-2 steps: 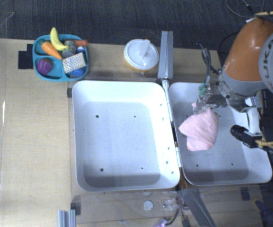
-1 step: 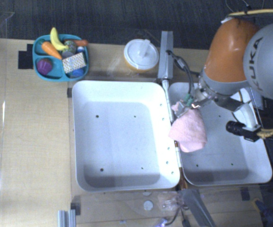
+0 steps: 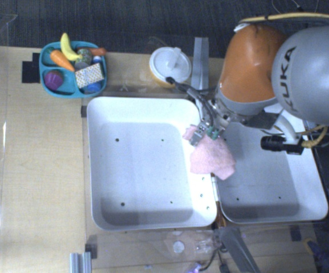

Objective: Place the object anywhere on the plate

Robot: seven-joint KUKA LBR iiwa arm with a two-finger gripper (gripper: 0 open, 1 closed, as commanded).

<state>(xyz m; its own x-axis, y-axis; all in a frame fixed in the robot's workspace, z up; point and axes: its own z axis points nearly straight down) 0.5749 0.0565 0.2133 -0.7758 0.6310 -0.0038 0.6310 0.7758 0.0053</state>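
A pink cloth (image 3: 212,157) hangs over the seam between the two bins, its top corner pinched in my gripper (image 3: 200,133). The gripper is shut on it and sits just above the right rim of the left bin (image 3: 142,164). The blue divided plate (image 3: 46,87) stands on the bench at the far left, beyond the left bin's back corner. It holds toy food: a banana (image 3: 68,47), a carrot (image 3: 61,59), a purple piece (image 3: 53,79) and a patterned block (image 3: 90,75). The plate is well to the left of the gripper.
The right bin (image 3: 278,192) lies under the arm's grey and orange wrist (image 3: 255,67). A white-lidded yellow cup (image 3: 170,66) and a grey upright post (image 3: 200,53) stand behind the bins. A clear object (image 3: 179,246) lies at the front edge.
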